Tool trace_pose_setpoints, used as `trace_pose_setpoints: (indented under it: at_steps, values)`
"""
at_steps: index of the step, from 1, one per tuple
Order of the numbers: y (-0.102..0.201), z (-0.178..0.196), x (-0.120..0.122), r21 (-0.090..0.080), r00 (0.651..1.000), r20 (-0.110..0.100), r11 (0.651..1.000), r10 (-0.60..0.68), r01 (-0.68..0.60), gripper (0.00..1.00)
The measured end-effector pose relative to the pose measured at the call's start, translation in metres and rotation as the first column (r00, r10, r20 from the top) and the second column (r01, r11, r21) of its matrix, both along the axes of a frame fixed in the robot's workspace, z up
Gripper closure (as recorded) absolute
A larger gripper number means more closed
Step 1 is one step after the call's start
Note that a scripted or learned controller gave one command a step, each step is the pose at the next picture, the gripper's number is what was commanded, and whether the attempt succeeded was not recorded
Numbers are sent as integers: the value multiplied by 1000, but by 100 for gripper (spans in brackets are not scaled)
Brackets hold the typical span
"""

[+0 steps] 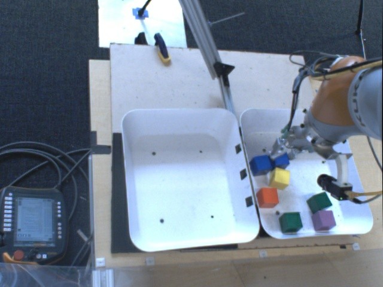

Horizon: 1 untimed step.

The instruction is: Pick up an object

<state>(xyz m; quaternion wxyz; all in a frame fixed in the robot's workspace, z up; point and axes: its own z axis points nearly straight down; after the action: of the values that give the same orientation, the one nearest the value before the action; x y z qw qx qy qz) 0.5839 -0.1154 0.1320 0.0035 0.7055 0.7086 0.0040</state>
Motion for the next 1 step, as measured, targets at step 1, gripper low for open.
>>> trace_pose_setpoints:
  at_steps: [1]
  values:
    - [0,63,7,-2,1000,-3,1000,0,0,100]
